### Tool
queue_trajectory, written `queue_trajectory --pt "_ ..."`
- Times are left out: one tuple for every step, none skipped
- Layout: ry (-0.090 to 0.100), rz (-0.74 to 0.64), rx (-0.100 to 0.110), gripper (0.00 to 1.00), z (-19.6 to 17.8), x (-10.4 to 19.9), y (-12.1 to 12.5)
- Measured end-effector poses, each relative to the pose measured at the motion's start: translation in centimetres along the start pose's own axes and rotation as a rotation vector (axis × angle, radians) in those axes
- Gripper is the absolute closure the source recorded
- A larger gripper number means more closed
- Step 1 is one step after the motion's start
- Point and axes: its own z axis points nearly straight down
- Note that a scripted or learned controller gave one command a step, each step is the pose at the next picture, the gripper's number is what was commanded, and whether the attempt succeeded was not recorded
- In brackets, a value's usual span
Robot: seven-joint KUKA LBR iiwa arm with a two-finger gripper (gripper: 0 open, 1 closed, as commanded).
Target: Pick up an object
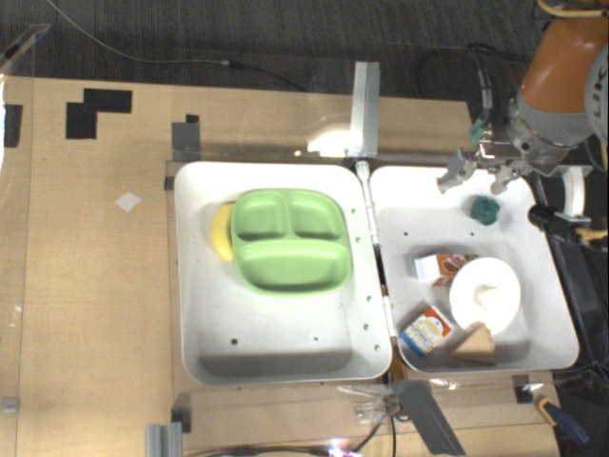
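My gripper [480, 173] hangs over the far edge of the right bin [552, 255], its two fingers spread open with nothing between them. Just below and right of it lies a small teal object [486, 209] on the bin floor. Nearer the front of that bin are a white round lid-like piece [486, 293], a brown and white packet [440, 267], a blue and orange packet [425, 331] and a tan wedge [474, 345].
The left bin [205, 331] holds a green divided plate [288, 239] lying over a yellow object [221, 232]. A metal post [365, 112] stands behind the ridge between the bins. Cables run along the bench's right side.
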Motion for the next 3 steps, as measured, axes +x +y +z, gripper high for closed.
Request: queue_trajectory --pt "-0.002 0.24 -0.002 0.0 -10.7 -2.2 3.1" --pt "0.0 0.178 0.002 0.0 1.0 -2.4 -1.1" --pt "0.0 0.059 -0.002 0.0 14.2 -4.4 -0.3"
